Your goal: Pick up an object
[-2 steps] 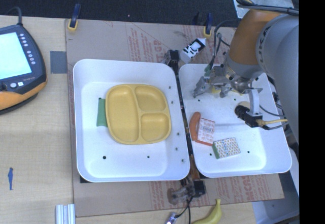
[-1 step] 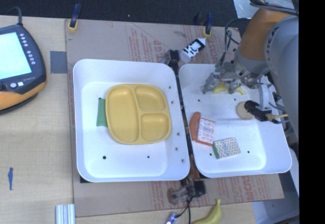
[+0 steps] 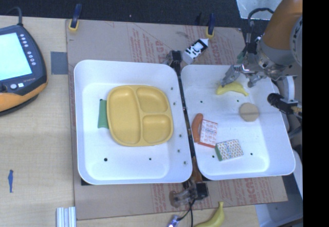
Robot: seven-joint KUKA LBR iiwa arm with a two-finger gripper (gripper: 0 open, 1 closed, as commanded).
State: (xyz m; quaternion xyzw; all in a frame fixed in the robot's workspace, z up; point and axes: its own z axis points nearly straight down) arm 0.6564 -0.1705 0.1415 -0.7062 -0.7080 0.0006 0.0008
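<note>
Gripper (image 3: 239, 75) low over right shallow white bin (image 3: 277, 167), fingers spread apart, holding nothing. Small yellow plastic banana (image 3: 232, 89) lying on bin floor just below fingertips; contact unclear.

Bins (image 3: 82, 118): smooth white plastic, faint sheen.
Tray (image 3: 139, 115): yellow moulded plastic, smooth, softly glossy.
Pad (image 3: 103, 114): green, matt, under the tray's left edge; material unclear.
Banana (image 3: 232, 88): yellow, smooth, plastic-looking.
Disc (image 3: 249, 112): tan, matt, slightly rough.
Sausage (image 3: 197, 125): orange, smooth, slight shine.
Packet (image 3: 208, 132): printed paper or card, matt.
Sponge (image 3: 229, 149): speckled top, green edge, coarse.
Sheet (image 3: 128, 40): brown printed cardboard, matt.
Counter (image 3: 31, 169): pale wood grain, matt.
Gripper (image 3: 245, 71): grey metal, dull shine.
Arm (image 3: 282, 25): orange band, satin.
Pendant (image 3: 18, 66): grey and orange plastic, glossy screen.
</note>
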